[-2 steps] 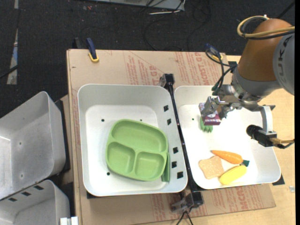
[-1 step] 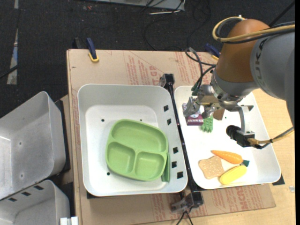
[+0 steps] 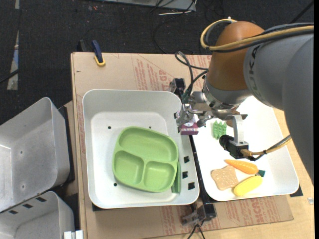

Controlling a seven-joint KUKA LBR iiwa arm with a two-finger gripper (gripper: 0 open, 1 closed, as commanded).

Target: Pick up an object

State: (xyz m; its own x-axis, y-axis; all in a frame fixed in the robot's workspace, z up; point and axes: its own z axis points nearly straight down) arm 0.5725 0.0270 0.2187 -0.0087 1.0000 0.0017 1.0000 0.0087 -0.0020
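Observation:
My gripper (image 3: 189,124) hangs over the seam between the two bins, at the left bin's right wall. A small purple block (image 3: 189,130) sits between its fingertips, and the fingers are shut on it. In the right bin (image 3: 279,133) lie a green ridged piece (image 3: 219,130), an orange carrot (image 3: 242,166), a tan slice of toast (image 3: 225,178) and a yellow fruit (image 3: 247,185). The arm's wrist covers the upper part of the right bin.
A green divided plate (image 3: 146,159) fills the middle of the left bin (image 3: 99,108). A black cable fitting (image 3: 232,146) dangles over the right bin beside the green piece. Grey tubs (image 3: 30,148) stand off the bench at the left.

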